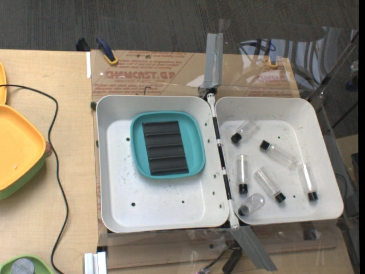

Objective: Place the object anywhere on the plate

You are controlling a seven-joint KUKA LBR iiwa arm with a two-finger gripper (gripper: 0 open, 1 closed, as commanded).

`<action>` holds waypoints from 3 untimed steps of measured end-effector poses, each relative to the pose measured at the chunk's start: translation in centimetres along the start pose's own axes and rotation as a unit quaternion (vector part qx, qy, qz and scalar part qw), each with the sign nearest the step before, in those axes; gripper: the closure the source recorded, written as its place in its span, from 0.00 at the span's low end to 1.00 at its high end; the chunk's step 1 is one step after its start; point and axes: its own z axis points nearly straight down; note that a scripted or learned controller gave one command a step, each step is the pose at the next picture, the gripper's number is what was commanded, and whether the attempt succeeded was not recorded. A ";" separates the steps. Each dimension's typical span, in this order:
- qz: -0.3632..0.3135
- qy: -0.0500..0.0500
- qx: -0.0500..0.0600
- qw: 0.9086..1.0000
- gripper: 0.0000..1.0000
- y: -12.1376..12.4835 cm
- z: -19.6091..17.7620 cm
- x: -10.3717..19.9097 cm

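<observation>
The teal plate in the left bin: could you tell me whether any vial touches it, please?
Apart. The camera view shows the teal plate in the left bin, the vials across the divider in the right bin.

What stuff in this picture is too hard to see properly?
- Camera view: the yellow dishes are cut off by the left edge.
- Camera view: the green thing is cut off by the bottom edge.
- Camera view: the clear tubes in the right bin are see-through and small; whether anything is inside cannot be told.
- The dark ridged block on the teal plate: its material is unclear.

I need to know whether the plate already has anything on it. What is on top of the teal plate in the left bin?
A dark ribbed rectangular insert lies on the teal plate. The clear vials are in the right bin. Whatever is under the insert is covered.
</observation>
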 end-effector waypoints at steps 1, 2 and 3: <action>0.042 0.000 0.000 0.999 0.00 1.1 0.0 0.7; 0.112 -0.001 0.002 0.994 0.00 0.7 0.1 0.1; 0.172 0.000 0.000 0.985 0.00 1.6 0.0 0.4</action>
